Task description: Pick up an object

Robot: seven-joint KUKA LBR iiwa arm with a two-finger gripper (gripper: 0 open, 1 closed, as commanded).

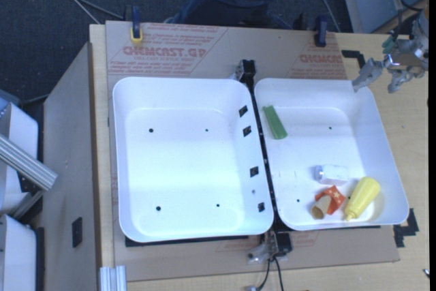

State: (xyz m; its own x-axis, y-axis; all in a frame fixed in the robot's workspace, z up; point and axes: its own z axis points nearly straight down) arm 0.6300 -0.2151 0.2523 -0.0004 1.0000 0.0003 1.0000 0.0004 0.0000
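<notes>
The right bin holds a green flat stick near its left wall, a small white and blue object, an orange and red piece and a yellow bottle-shaped toy in the front right corner. My gripper hangs above the bin's far right corner, well apart from all of them. Its two grey fingers are spread, with nothing between them.
The left bin sits beside the right one, with black clips along the shared wall. Both bins rest on a cardboard sheet held by blue and yellow clamps. Metal rails lie at the far left.
</notes>
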